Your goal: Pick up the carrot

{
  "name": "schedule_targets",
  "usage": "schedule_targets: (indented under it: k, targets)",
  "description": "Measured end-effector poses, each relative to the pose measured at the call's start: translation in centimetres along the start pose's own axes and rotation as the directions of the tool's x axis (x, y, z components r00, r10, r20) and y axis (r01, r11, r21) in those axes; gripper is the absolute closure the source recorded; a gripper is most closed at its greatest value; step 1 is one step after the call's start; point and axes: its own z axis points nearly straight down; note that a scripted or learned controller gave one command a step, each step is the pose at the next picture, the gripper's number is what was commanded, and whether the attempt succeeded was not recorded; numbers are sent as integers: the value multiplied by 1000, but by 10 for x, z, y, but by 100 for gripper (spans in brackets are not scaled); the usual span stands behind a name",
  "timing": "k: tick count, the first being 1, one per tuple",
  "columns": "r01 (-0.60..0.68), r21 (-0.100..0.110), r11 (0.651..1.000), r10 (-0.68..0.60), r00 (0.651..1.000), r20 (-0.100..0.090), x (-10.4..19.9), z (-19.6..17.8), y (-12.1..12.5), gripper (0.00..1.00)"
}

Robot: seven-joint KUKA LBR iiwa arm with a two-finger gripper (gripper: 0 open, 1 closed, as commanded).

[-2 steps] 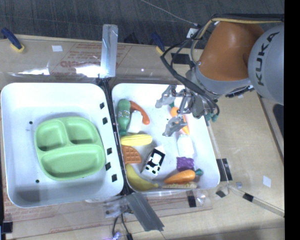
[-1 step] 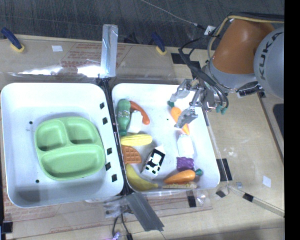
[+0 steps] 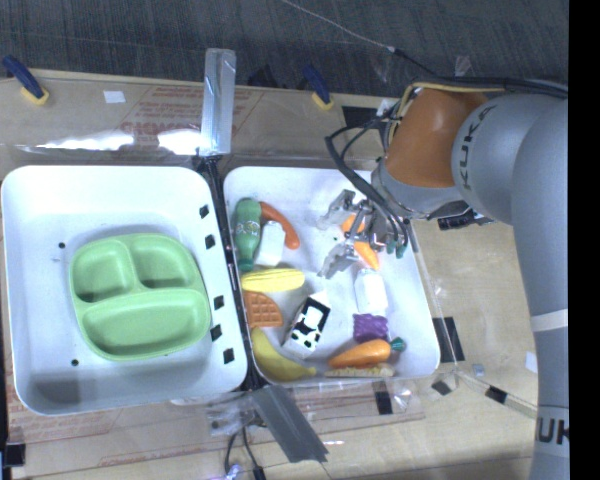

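Two bins: green divided plate [image 3: 137,299] in the far one.
Gripper [image 3: 348,236]: low in the right bin [image 3: 420,298], fingers spread around an orange piece [image 3: 365,255].
Carrot [image 3: 362,353]: well below the gripper, beside the purple block [image 3: 370,325].

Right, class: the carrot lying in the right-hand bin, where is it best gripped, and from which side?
Probably take the carrot by its thick orange middle, the tool coming straight down and closing across its width. It lies flat, lengthwise along the front wall of the right bin, leafy end to the view's right, and a purple piece crowds its far side.
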Motion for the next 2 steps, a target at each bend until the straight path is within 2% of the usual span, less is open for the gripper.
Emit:
schedule_targets:
  k: [1, 2]
  targets:
    - [8, 1, 1000, -8, 1000, 13, -4, -16, 2, 100]
    - [-309, -3, 951, 309, 951, 14, 3, -47, -15, 100]
